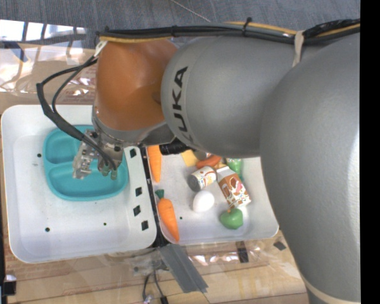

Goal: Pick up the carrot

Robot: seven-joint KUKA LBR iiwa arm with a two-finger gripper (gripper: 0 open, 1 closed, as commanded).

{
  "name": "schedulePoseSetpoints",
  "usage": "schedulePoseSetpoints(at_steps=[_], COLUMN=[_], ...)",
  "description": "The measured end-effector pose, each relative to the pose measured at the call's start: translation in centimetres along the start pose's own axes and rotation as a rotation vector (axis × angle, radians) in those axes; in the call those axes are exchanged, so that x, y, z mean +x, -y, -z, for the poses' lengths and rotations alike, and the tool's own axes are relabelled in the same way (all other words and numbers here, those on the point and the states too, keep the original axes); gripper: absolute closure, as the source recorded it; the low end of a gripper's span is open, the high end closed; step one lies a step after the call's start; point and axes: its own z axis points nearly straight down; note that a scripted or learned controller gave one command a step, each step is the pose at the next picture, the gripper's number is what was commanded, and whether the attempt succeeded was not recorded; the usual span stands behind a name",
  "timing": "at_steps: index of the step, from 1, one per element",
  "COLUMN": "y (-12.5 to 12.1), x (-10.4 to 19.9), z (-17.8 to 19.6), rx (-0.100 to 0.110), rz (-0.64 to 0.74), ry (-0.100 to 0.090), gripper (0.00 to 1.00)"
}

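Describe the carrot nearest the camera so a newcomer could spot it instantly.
Look in the right bin, along its left wall beside the divider. The carrot lies at the near end, green top pointing away. Unlike the second carrot further up, it sits beside the white egg.

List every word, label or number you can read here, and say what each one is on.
"KUKA": dark letters running down the grey arm, beside the orange band.
The label on the small bottle in the right bin: printed, too blurred to read.
The can beside it: print too small to read.

"KUKA" in grey letters on the arm (240, 87), reading sideways
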Motion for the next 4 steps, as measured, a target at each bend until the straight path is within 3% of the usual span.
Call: schedulePoseSetpoints(at_steps=[1, 2, 3, 4], y=[-2.3, 0.7, -3.3, -3.8], x=[-4.2, 5.7, 6.6, 5.1], z=[-1.8, -0.4, -0.8, -3.2], rx=[0.002, 0.002, -0.001, 0.001], rz=[-0.369, 0.013, 0.351, 0.681], ry=[-0.001, -0.003, 0.001, -0.003], gripper=[1.00, 1.00, 1.00, 1.00])
